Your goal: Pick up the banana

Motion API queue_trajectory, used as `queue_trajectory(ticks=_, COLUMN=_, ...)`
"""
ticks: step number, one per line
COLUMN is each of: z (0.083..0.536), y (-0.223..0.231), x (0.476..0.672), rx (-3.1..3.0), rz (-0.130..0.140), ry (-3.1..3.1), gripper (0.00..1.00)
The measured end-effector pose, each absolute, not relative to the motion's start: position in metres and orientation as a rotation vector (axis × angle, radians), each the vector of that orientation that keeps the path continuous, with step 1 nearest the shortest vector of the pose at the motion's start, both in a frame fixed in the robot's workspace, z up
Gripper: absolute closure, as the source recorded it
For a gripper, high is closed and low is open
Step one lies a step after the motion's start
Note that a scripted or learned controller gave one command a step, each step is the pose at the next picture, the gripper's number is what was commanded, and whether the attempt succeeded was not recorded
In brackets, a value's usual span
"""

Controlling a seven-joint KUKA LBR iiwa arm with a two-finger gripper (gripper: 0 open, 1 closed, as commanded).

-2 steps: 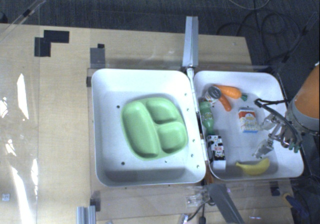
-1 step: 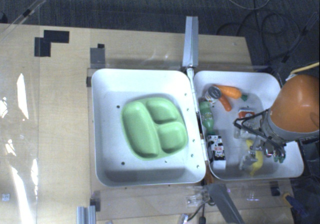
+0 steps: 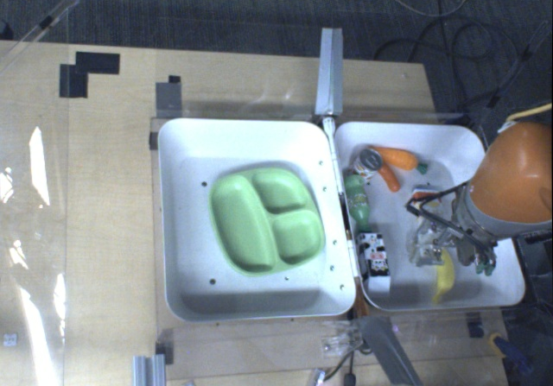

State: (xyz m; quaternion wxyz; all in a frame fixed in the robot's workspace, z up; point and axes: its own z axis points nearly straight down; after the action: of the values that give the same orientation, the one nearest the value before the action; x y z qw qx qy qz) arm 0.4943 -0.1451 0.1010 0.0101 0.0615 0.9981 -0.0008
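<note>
Camera view, single frame. Left bin point(image 3: 173, 203) carries a green divided tray point(image 3: 266, 218), sitting near its middle. Right bin point(image 3: 510, 285) has the arm's orange band point(image 3: 518, 173) hanging over its right half, with the wrist and cabling below it.

Gripper point(image 3: 432, 248) sits low in the right bin, directly above the upper end of the banana point(image 3: 442, 279). The banana lies near the bin's front wall, long axis roughly front to back, its lower part showing yellow below the fingers. Whether the fingers straddle it or merely touch its top: cannot tell, and their spread is not readable through the cable clutter.

Step, as judged: descent or closing phase of the grasp, banana not lifted. The next move likely calls for a confirmed closure across the fruit's narrow width, then a straight lift.

Other contents, along the bin's left and rear: carrot point(image 3: 399, 158), green bottle point(image 3: 356, 194), small black-and-white box point(image 3: 373, 253).
</note>
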Motion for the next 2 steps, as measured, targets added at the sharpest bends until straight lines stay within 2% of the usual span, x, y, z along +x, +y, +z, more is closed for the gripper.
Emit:
queue_trajectory(ticks=1, z=0.0903, y=-0.182, x=0.4929, rx=0.311, rz=0.004, ry=3.111, gripper=1.0)
queue_trajectory(ticks=2, z=0.0901, y=-0.1835, x=0.4937, rx=0.313, rz=0.0, ry=3.106, gripper=0.0)
